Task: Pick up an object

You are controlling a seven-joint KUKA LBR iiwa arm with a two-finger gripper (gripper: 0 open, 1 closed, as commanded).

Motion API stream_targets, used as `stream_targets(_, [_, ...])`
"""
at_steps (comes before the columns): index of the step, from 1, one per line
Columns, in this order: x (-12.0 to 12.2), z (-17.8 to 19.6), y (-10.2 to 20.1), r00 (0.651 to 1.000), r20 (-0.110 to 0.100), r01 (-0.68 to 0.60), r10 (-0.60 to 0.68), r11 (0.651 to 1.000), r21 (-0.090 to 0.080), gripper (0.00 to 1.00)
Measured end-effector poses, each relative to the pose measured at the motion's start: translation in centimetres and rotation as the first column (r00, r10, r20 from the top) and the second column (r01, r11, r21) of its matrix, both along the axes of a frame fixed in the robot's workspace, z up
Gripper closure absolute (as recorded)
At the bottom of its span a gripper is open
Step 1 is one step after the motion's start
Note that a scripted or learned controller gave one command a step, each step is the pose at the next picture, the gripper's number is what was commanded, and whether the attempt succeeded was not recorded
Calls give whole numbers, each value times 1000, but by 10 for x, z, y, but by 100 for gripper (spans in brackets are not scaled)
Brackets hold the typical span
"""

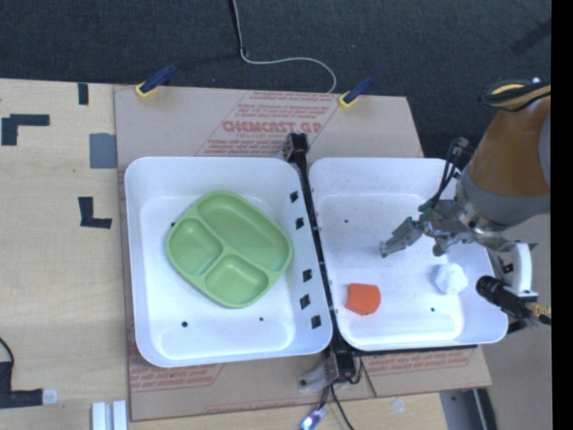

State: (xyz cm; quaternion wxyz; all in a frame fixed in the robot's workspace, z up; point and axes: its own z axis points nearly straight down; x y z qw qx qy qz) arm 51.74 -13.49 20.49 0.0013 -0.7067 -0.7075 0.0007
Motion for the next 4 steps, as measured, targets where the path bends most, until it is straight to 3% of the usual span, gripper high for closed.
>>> stream_targets(1, [-15, -121, 40, 1000, -9, -2, 2, 1000, 3, 0])
stream_targets(2, [-14, -105, 38, 1000, -3, 1, -1, 1000, 1, 100])
stream_targets(3, [5, -16, 103, 1000, 10, -8, 8, 1000, 2, 100])
stream_targets(4, [10, 37, 175, 1000, 6, -9, 9, 1000, 2, 100])
